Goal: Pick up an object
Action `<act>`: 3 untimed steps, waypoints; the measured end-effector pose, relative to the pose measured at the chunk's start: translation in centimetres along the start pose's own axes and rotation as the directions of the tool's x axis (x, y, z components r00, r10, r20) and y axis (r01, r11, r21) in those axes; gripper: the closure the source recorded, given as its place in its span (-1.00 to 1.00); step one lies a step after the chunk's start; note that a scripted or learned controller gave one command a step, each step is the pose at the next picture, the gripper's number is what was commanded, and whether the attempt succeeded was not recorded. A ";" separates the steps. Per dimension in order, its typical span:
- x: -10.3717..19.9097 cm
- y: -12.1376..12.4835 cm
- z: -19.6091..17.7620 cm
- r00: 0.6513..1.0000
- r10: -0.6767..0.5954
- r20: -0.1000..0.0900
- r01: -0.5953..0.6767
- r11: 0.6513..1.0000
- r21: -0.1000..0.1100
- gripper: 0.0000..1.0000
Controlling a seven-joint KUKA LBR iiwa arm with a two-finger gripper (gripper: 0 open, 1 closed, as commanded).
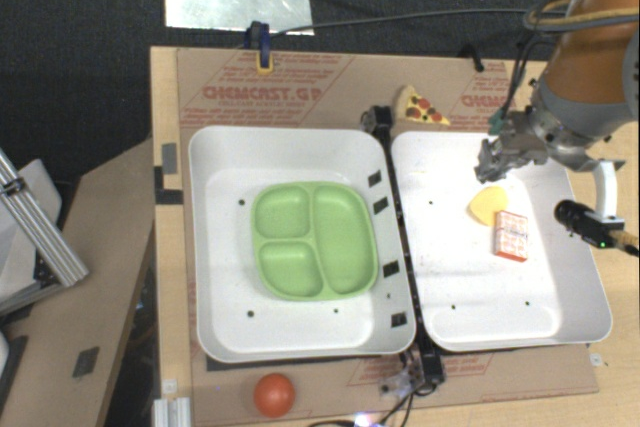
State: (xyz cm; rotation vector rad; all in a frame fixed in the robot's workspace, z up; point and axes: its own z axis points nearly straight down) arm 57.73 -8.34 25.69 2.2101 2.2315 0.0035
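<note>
A yellow object (487, 206) lay in the right bin (560, 315), touching a small red-and-white box (511, 236). The gripper (497, 158) hovered just above it, state impossible to tell. A green divided tray (313, 239) sat in the left bin (215, 215)

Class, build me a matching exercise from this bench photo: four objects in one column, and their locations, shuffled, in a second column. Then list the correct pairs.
Objects:
1. green divided tray
2. yellow piece
3. pizza slice toy
4. red-orange ball

Places:
A. on the board behind the bins, by their middle seam
B. in the right bin, beside a small red and white box
C. on the board in front of the left bin
D. in the left bin

Pairs: 1-D, 2-B, 3-A, 4-C
</note>
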 end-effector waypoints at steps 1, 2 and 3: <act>6.3 -0.1 0.3 1.000 -0.001 -0.001 0.001 1.000 0.001 1.00; 11.2 0.2 0.8 1.000 0.001 0.000 -0.001 1.000 0.000 1.00; 16.0 -0.6 0.7 1.000 0.001 0.000 -0.001 1.000 0.002 1.00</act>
